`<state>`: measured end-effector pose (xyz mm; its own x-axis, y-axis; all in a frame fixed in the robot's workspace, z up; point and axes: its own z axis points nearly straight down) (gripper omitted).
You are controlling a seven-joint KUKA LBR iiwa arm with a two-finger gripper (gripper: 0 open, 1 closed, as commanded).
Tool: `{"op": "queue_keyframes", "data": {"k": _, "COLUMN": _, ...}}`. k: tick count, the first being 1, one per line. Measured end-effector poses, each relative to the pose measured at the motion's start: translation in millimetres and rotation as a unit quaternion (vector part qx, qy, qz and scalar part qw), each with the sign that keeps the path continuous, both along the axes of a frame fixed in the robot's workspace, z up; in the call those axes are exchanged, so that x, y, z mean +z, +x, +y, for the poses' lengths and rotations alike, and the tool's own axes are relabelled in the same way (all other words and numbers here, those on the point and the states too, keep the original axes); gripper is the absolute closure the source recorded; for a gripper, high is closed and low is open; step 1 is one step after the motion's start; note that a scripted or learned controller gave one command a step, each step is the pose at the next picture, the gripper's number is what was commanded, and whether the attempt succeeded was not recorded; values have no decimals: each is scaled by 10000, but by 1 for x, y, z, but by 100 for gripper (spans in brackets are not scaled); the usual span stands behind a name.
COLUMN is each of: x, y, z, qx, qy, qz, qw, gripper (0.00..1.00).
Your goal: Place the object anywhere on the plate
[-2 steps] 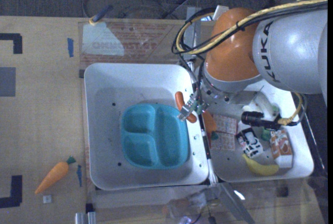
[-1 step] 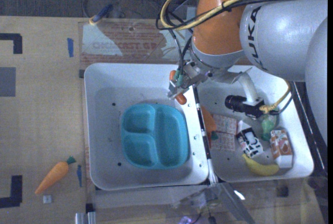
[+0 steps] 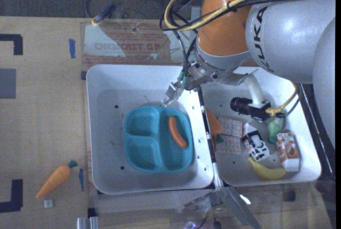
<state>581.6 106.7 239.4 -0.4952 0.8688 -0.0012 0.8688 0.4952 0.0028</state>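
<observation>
plate blue | sausage orange | bins white | banana yellow

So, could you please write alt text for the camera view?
A blue divided plate in the left white bin holds an orange sausage, with the gripper above its far edge. The right bin holds a banana and a juice carton.

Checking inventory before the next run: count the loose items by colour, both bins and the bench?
Orange: 4, sausage, bin carrot, bench carrot, juice carton
Blue: 1, plate
Yellow: 1, banana
Green: 1, green item
Black-and-white: 1, carton
Total: 8
</observation>
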Motion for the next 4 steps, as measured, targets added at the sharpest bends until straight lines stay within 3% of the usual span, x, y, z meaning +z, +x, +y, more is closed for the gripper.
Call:
{"op": "queue_keyframes", "data": {"k": 1, "x": 92, "y": -3, "z": 12, "qx": -1913, "qy": -1, "qz": 6, "qw": 9815, "gripper": 0}}
{"op": "queue_keyframes", "data": {"k": 2, "x": 142, "y": -3, "z": 2, "qx": -2395, "qy": 1, "qz": 3, "qw": 9709, "gripper": 0}}
{"op": "queue_keyframes", "data": {"k": 3, "x": 152, "y": -3, "z": 5, "qx": -2365, "qy": 0, "qz": -8, "qw": 9716, "gripper": 100}}
{"op": "queue_keyframes", "data": {"k": 4, "x": 62, "y": -85, "z": 86, "qx": -2949, "qy": -4, "qz": 27, "qw": 9555, "gripper": 100}}
